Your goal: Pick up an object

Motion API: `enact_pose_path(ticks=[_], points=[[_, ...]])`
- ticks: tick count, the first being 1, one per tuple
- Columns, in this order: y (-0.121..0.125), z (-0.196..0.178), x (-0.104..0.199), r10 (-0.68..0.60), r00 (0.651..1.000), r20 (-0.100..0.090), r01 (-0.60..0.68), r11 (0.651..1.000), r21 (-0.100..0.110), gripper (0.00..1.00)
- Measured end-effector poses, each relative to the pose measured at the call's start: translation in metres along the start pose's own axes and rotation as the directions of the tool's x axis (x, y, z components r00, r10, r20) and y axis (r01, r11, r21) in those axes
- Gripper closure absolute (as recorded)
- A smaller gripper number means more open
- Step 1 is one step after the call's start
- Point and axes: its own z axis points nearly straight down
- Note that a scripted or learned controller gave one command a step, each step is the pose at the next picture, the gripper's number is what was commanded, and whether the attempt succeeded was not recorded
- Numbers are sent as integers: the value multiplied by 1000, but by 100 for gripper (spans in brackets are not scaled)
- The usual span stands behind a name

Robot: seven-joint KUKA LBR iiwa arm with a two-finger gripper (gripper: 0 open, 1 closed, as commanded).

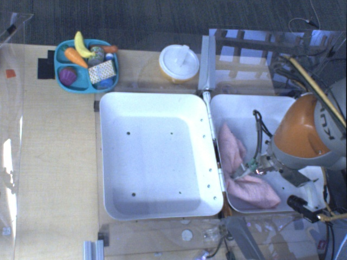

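A pink cloth [238, 167] lies crumpled along the left side of the right bin [238, 107], running from the middle down to the front corner. My gripper [248, 169] is low in that bin, pressed down at the cloth's middle fold, with the orange-banded wrist [298, 134] just to its right. The finger tips are buried against the fabric.
The left bin [157, 150] sits beside the right one, sharing a middle rim. A blue tray [87, 64] of toy food stands at the back left of the bench. A white lidded container [179, 62] rests behind the bins. Cables and a frame crowd the back right.
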Motion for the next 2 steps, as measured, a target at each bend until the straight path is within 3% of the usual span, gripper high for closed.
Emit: enact_pose_path(ticks=[1, 2], points=[[3, -12, 0, -2, 1000, 2, 2, 1000, -7, 100], [-6, -36, -3, -29, 1000, -11, 30, 999, 18, 100]])
